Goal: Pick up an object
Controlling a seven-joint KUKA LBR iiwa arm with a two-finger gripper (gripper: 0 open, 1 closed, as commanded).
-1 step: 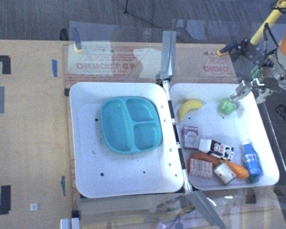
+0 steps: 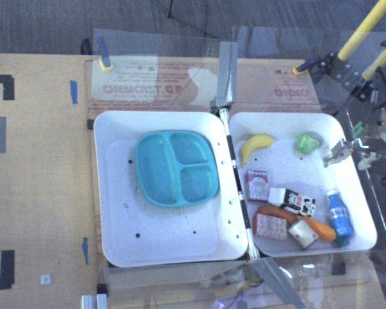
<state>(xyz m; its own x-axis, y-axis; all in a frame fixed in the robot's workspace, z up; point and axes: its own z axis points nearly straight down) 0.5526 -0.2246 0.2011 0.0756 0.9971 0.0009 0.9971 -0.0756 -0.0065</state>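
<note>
The right bin (image 2: 360, 192) holds several small items. A yellow banana (image 2: 256, 145) lies at its far left and a green lumpy object (image 2: 307, 142) at the far middle. Nearer sit a small pink box (image 2: 258, 185), a white and black carton (image 2: 300, 203), a red sausage (image 2: 275, 212), a red patterned packet (image 2: 271, 226), a tan block (image 2: 302, 235) and an orange carrot (image 2: 323, 228). A blue bottle (image 2: 338, 215) lies along the right wall. A teal divided plate (image 2: 177, 167) rests in the left bin (image 2: 109, 192).
A metal divider bar (image 2: 226, 76) stands behind the seam between the bins. Yellow poles (image 2: 367, 21) and dark clamps sit at the far right. A metal bracket (image 2: 338, 152) juts over the right bin's right rim. Bare wooden bench lies left.
</note>
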